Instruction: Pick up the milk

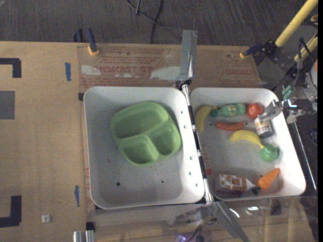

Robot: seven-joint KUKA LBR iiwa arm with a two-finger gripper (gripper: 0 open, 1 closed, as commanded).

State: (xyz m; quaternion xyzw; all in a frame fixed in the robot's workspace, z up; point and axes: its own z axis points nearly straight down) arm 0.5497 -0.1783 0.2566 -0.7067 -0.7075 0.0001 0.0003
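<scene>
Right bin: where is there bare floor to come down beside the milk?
Right bin has bare floor in the middle, bordered by the milk carton, carrot, lower banana and left wall. Crowded along the top: upper banana, bottle, tomato, can under the gripper.

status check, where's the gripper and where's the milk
Gripper at right bin's far right edge, over a small can. Milk carton lying flat at near wall, untouched. Carrot right beside it.
</scene>
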